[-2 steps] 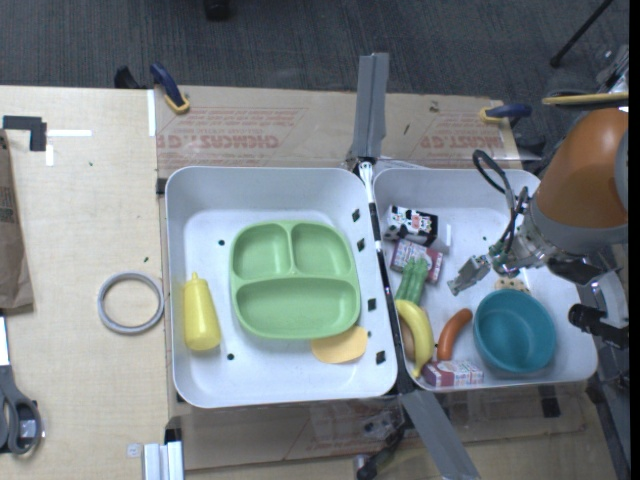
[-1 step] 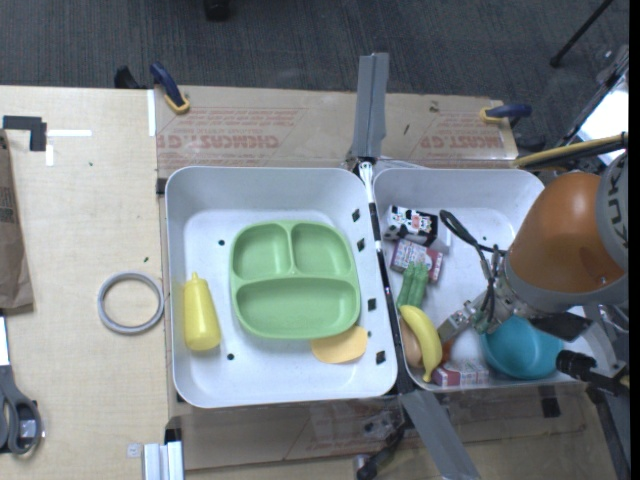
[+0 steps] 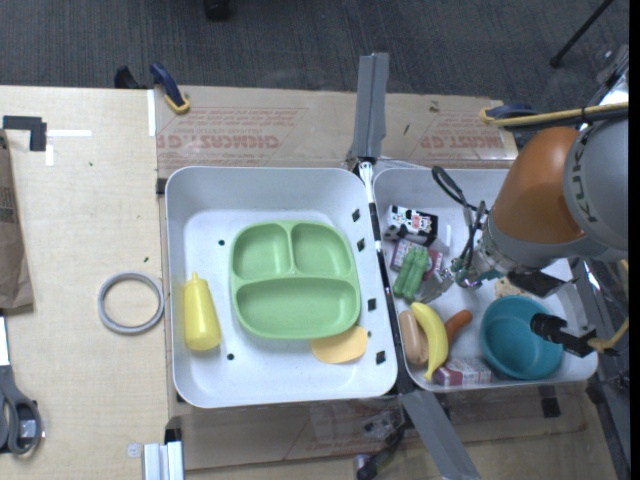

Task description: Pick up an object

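Observation:
My gripper reaches down into the right bin, below the arm's orange band. It hangs over clutter between a green packet and a teal bowl. A banana, a brown sausage and a small orange carrot-like piece lie just in front of it. A black and white pack sits behind it. The arm's wrist hides what lies right under the gripper.
The left bin holds a green divided plate, a yellow bottle and a yellow-orange slice. On the bench to the left lie a grey ring and scissors. A metal divider stands between the bins.

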### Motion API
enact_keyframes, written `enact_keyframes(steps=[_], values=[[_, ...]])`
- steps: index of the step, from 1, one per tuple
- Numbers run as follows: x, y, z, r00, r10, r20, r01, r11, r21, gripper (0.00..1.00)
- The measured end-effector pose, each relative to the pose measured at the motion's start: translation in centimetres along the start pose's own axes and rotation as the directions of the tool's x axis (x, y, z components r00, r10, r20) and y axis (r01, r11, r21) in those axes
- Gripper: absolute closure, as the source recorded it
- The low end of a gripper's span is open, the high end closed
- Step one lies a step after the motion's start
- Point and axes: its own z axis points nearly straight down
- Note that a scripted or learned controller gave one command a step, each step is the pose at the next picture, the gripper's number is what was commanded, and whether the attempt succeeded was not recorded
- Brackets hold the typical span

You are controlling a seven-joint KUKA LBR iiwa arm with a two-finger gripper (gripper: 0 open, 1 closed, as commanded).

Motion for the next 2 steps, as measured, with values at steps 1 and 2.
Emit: enact_keyframes(steps=[1, 2], values=[[1.8, -4.9, 0.1, 0.978, 0.211, -0.001, -0.211, 0.978, 0.001, 0.00], [0.6, -5.9, -0.2, 0.993, 0.117, -0.001, -0.117, 0.993, -0.011, 0.00]])
